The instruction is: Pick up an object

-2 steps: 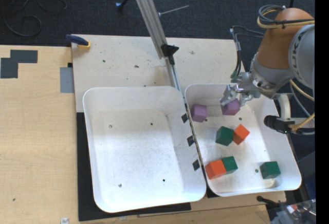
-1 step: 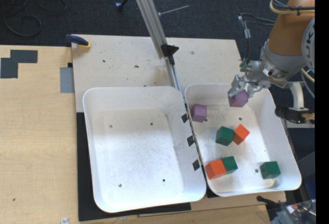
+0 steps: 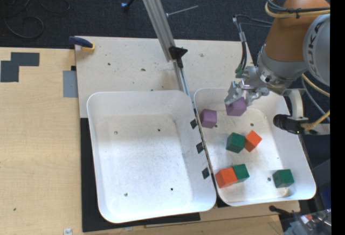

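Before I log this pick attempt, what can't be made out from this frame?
- Grip on the purple block under the gripper: fingers too small and blurred, contact unclear.
- Whether that block is lifted or resting in the right bin.
- Bin's near right corner: blurred beneath the green block.

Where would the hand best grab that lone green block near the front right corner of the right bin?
From straight above, closing on two opposite flat sides of the green block. It sits flat and apart from the other blocks, so both sides look free. The right bin's curved rim is close at the front corner, so I would choose the pair of faces that keeps the hand away from it.
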`<state>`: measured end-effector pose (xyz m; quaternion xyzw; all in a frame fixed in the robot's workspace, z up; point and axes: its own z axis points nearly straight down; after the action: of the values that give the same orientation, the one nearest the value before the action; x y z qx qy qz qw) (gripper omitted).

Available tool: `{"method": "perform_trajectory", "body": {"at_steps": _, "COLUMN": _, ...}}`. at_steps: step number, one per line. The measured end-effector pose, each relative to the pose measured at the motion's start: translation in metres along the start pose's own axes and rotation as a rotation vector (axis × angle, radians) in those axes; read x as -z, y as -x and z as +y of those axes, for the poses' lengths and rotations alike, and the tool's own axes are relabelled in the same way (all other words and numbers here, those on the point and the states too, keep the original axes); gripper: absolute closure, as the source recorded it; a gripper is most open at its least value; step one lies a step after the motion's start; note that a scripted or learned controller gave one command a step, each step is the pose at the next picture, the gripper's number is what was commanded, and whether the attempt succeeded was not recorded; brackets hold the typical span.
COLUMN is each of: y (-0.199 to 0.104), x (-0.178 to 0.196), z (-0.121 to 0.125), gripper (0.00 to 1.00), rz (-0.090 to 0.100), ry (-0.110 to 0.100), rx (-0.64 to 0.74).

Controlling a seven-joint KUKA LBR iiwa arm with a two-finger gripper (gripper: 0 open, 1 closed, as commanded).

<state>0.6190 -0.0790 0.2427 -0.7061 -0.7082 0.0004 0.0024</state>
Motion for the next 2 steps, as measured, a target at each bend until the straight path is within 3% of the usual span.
{"method": "perform_trajectory", "body": {"at_steps": 2, "y": -0.103, "x": -0.025, "z": -0.043, "gripper": 1.0, "rz": -0.001, "ry": -0.004, "rx": 0.001}}
